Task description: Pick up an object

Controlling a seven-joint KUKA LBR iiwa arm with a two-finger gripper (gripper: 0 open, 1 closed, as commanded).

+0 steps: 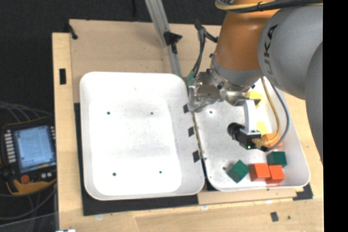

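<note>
While arm covers right bin, jaws' state can't be told; green block sits cornerwise.

The arm is smooth grey with dark lettering on its casing, and a rounded orange band sits above the wrist. Black and yellow cables loop beside a silvery metal gripper mount.

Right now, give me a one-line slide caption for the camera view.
Grey KUKA arm's end effector poised over the right shallow white bin, which holds green blocks and orange blocks near its front edge.
</note>
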